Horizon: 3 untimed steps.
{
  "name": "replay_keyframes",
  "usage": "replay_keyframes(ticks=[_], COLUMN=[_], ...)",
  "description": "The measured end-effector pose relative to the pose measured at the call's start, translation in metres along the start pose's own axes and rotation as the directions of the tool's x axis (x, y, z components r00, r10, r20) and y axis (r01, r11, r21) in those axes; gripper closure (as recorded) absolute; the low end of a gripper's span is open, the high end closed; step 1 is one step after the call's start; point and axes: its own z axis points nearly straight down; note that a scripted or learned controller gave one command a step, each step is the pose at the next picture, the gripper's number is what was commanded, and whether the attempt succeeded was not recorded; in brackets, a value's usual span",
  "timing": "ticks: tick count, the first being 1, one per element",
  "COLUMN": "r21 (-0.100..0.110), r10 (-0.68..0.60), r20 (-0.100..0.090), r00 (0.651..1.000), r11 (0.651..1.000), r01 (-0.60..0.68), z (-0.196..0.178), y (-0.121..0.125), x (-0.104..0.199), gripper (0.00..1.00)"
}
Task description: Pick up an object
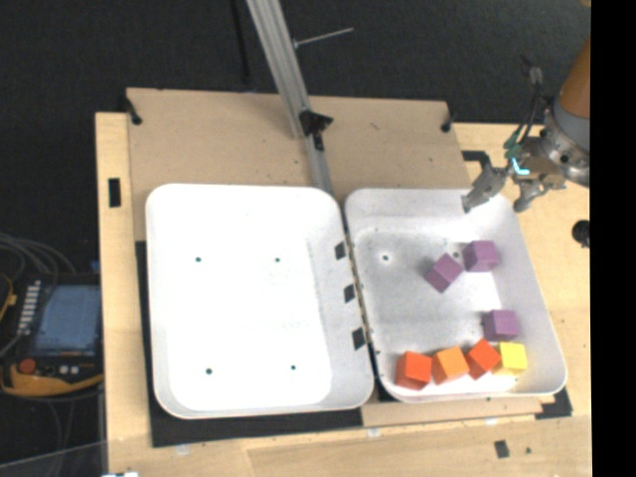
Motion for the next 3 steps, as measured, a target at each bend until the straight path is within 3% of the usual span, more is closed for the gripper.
replay_keyframes(ticks=[1, 3], r21=[-0.004, -0.002], r10=[-0.003, 0.003], r20=[0.003, 0.003], r00=[1.0, 1.0], r11=[1.0, 1.0], r01=[0.003, -0.003], z=[-0.003, 0.086], y=[0.001, -0.006], x=[0.0, -0.007], gripper=[0.0, 0.0])
